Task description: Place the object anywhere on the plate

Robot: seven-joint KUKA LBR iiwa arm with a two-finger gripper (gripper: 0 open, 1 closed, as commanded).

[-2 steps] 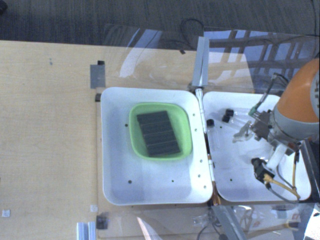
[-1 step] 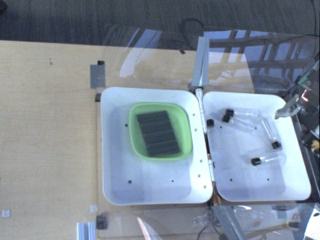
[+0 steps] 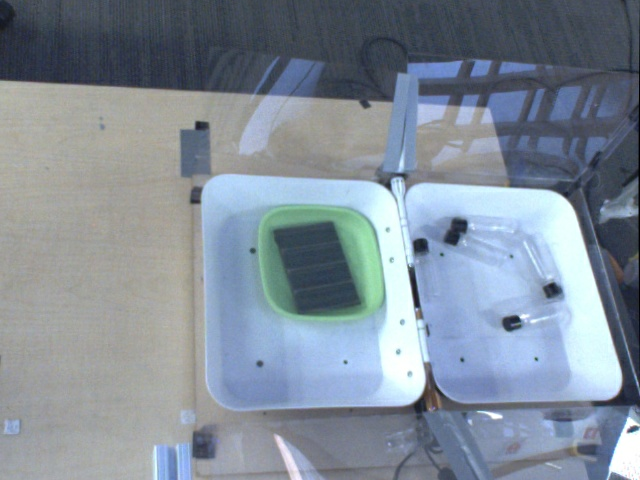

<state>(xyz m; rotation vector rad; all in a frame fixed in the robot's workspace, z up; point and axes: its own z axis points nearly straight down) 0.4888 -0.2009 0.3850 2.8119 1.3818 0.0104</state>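
A green square plate (image 3: 371,268) sits in the left white bin (image 3: 230,368), toward its upper middle. A dark grey ridged block (image 3: 316,266) lies flat on the plate, filling most of its centre. In the right bin (image 3: 590,368) lie three clear tubes with black caps: one near the upper left (image 3: 483,236), one on the right side (image 3: 540,268), and one lower down (image 3: 530,318).
A small black cap (image 3: 421,246) lies loose near the right bin's left wall. A grey metal bar (image 3: 403,123) stands behind the seam between the bins. A grey bracket (image 3: 196,150) is fixed to the wooden bench at the upper left.
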